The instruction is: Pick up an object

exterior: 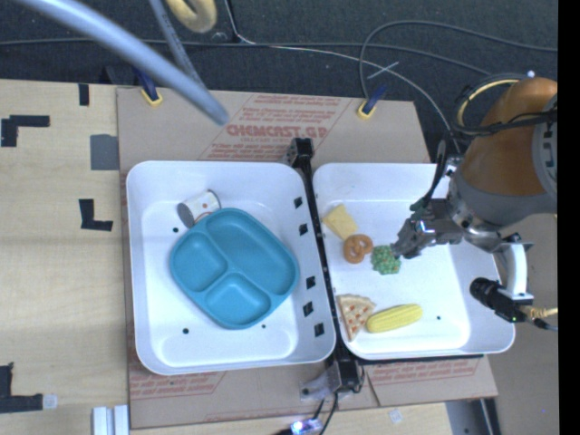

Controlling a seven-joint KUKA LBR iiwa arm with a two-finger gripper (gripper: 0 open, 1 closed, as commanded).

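Reaching in from the right of the camera view, the grey arm [512,166] with its orange band is hanging over the right bin [453,184], and its gripper [405,246] is sitting low at the bin's middle, its dark fingers [412,241] pointing toward the left. Just past the fingertips, on their lower-left side, a small green broccoli piece [386,260] is lying on the bin floor; it is sitting right against the tips, but whether the fingers are clasping it, merely touching it, or standing released beside it I cannot tell, since the dark tips are blurring together at this slant. Further left of the fingers, just beyond the broccoli, a round orange-brown pretzel [357,248] is resting, and above that a pale yellow cheese wedge [339,220] is lying near the bin's left wall. Below the fingers, toward the near edge of the bin, a yellow corn cob [392,317] is lying on its side, with a tan waffle-patterned wedge [354,314] just beside its left end. Well away to the left of the fingers, across the divider, the left bin [154,333] is holding a blue divided plate [234,266], and a small grey-and-white cup [198,207] with a red patch is lying tipped over at the plate's upper-left edge. Both bins are sitting on a cardboard sheet [272,125] with red print.
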